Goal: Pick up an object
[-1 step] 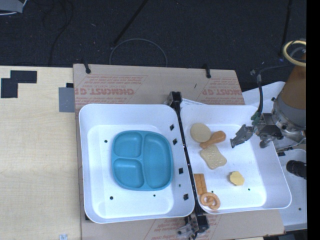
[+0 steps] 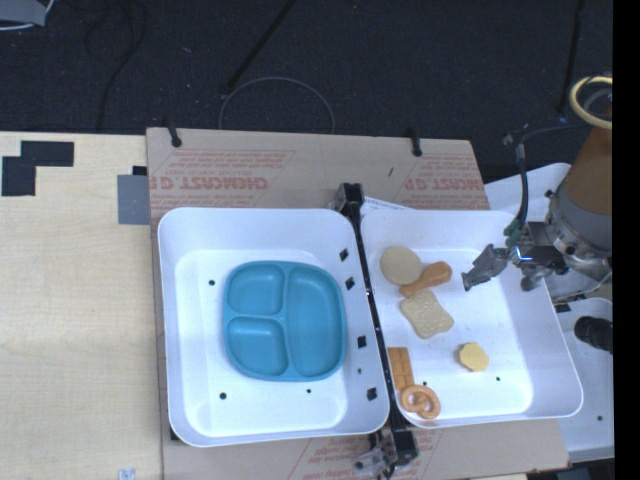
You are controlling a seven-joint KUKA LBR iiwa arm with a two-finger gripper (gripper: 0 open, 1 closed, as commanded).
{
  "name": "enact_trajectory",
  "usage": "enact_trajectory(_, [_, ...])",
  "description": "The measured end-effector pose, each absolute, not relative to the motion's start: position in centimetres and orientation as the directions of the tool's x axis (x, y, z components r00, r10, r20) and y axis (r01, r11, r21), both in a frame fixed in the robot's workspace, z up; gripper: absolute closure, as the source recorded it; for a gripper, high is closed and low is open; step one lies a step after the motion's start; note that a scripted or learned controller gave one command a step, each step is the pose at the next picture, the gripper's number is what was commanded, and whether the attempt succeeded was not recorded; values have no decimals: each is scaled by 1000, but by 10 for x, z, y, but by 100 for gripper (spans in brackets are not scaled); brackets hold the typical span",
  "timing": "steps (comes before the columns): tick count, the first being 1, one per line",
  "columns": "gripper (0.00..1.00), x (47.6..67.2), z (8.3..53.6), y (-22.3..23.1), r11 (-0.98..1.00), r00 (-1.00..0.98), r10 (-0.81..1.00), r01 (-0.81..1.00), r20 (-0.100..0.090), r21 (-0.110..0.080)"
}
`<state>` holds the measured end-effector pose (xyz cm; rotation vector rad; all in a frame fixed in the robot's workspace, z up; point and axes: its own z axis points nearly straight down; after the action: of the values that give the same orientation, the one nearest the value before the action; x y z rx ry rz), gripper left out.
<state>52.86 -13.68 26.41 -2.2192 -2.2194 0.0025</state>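
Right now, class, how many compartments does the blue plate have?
3. The blue plate in the left bin has two compartments stacked on its left half, one above the other, and a single long one down its right half.

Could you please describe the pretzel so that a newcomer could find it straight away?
Look in the right-hand bin, at its near left corner. The pretzel lies there below an orange stick; it alone is a looped, knotted shape.

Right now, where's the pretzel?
Camera view: the pretzel lies in the right bin's near-left corner, just below the orange wafer stick.
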Motion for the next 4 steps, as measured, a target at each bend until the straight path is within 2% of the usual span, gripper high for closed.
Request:
enact_trajectory(1, [0, 530, 200, -132, 0, 0, 1000, 1000, 2, -10])
enact_trajectory(3, [0, 525, 85, -136, -1, 1, 1000, 1000, 1, -4])
enact_trajectory(4, [100, 526, 99, -138, -7, 7, 1000, 1000, 1, -2])
